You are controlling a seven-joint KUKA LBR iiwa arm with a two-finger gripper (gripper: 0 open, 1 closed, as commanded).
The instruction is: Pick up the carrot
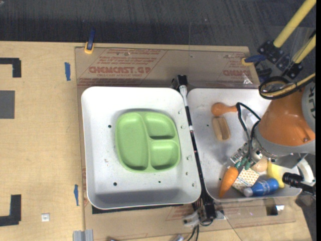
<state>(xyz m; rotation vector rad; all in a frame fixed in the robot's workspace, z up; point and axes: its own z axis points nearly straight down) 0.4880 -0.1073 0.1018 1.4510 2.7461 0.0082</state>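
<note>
So, from the overhead camera: two white bins are seen side by side on the bench. The left bin [95, 134] is taken up by a green plate [148, 140] with three sections, sat about in the middle.

The right bin [203, 109] is where the clutter is. The carrot [228, 179] is found at roughly 6 o'clock in that bin, near the front wall, tilted with its green top pointing up toward 1 o'clock. Just to its right, a patterned packet [246, 181], a blue bottle [262, 187] and something yellow [275, 171] are bunched together. A tan block [220, 128] and an orange rounded thing [220, 109] are seen up at 12 o'clock.

The arm [286, 122] is hung over the bin's 3 o'clock side, and the gripper [246, 159] is lowered just above the carrot's top. The jaws are mostly hidden by wiring, so open or closed can't be told.
</note>
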